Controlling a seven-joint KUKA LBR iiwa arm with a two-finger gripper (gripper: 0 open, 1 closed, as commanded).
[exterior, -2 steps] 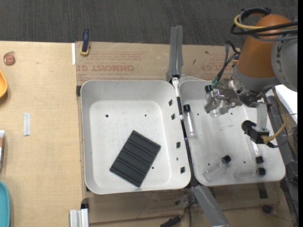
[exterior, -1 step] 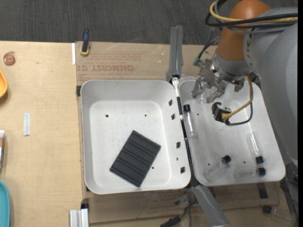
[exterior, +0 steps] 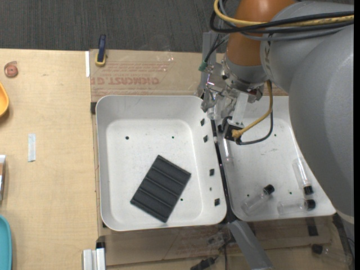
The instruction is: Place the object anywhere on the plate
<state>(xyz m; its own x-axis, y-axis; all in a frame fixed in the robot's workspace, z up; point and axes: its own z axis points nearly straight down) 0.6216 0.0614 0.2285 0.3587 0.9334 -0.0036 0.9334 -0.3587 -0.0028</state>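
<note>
At about one o'clock I see the big grey arm (exterior: 315, 94); its gripper (exterior: 220, 114) hangs between the two bins (exterior: 112, 207); I cannot tell its grip; the dark plate (exterior: 161, 188) lies at seven o'clock; small clear tubes (exterior: 301, 173) sit at four o'clock.

Floor (exterior: 84, 16) along top edge: dark grey carpet w/ fine diagonal weave. Bench (exterior: 50, 151) is light plywood, takes up left side & runs to bottom edge. Brown cardboard sheet (exterior: 140, 75) w/ reversed red print lies on bench top, near its back edge. Blue-handled clamp (exterior: 101, 48) at cardboard's back left corner. Small white strip (exterior: 31, 148) on bench left area, round reddish knot/disc (exterior: 10, 70) near back left. Orange item (exterior: 3, 101) & teal item (exterior: 4, 243) cut off at left edge. Lighting even, soft shadows.
</note>
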